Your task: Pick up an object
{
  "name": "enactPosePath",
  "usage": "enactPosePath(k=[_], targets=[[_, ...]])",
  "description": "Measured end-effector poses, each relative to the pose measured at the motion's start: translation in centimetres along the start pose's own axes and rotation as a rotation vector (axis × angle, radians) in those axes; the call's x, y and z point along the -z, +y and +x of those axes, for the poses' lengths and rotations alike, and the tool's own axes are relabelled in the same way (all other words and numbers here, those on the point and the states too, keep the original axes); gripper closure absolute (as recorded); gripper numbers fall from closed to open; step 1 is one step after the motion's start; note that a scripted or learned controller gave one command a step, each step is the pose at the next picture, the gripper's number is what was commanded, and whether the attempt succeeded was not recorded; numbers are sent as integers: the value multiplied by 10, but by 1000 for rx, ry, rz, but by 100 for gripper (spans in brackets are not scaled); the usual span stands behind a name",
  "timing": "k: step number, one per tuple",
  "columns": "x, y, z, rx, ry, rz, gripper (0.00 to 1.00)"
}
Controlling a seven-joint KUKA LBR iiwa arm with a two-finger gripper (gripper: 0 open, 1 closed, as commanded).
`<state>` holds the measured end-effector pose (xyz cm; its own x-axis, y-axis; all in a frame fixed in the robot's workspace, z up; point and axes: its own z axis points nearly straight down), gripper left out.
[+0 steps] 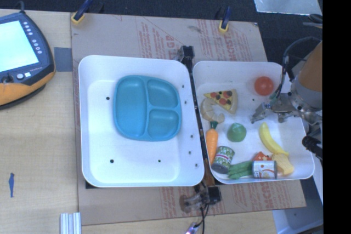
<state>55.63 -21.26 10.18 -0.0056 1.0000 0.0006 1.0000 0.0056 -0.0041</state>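
- Two white bins sit side by side in the camera view: the left bin (93, 118) carries a blue divided plate (147, 107), and the right bin (247, 69) carries all the loose toy food.
- Your candidates lie in the right bin: a pizza slice (222, 99), a red ball (264, 85), a green ball (237, 132), a banana (270, 140), a carrot (211, 143), a small tin (223, 158) and a red-labelled can (264, 169) along the near wall.
- You see the arm (310, 71) reaching in from the right, with the gripper (270, 110) low over the bare floor of that bin, between the red ball and the banana.
- The claw looks spread fairly wide, its two dark fingers (258, 115) splayed apart, and nothing sits between them; I cannot tell whether the tips touch the bin floor.
- For a good pick, I would choose something standing clear of its neighbours: the red ball and the green ball each have bare floor around them, and the banana lies just beside the claw.
- Avoid the crowded near corner, where the tin, the red-labelled can and a green piece (239, 170) lie touching, so a finger would likely land on a neighbour.
- Centre the open claw over your chosen thing before you descend, and expect a ball to roll if one finger arrives first.
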Motion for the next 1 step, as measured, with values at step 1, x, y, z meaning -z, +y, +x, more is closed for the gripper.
enactPosePath(k=[1], targets=[[-9,100,0,-2,0,-2,0]])
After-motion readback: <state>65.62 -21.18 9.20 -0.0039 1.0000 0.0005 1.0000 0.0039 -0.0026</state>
